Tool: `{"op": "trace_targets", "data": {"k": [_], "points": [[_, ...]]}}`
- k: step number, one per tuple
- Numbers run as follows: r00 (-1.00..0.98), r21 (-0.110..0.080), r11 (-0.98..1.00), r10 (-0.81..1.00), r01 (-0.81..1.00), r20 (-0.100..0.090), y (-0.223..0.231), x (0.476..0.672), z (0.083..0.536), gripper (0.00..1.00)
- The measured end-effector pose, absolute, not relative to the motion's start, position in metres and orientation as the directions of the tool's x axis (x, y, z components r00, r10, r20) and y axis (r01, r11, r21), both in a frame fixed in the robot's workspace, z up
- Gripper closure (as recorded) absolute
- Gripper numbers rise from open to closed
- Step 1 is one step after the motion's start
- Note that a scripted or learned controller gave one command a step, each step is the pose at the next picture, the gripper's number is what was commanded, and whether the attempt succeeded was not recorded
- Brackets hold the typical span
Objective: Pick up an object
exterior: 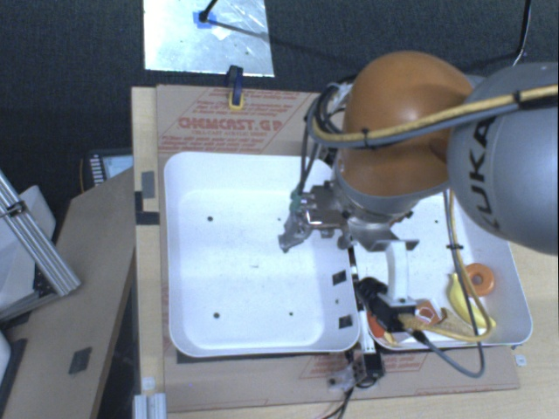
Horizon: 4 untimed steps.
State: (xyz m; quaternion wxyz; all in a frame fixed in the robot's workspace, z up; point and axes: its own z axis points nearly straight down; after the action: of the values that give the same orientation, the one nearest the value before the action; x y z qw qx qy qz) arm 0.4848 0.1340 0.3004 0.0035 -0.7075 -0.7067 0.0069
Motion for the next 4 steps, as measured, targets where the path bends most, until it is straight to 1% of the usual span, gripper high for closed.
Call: {"op": "trace_targets", "data": {"k": [1,2,3,4], "points": [[-0.012,0.016,0.011,1.0,1.0,0.008,0.233,0.558,0.399,0.0],[-0.008,0.003,0.008,1.0,1.0,0.003,0.236,0.492,0.426,0.0],[0.006,-0.004,-0.006,1.0,1.0,-0.004,0.178,0.56,0.324,0.0],[-0.01,0.007,0.01,1.0,1.0,0.006,0.221,0.504,0.409,0.0]]}}
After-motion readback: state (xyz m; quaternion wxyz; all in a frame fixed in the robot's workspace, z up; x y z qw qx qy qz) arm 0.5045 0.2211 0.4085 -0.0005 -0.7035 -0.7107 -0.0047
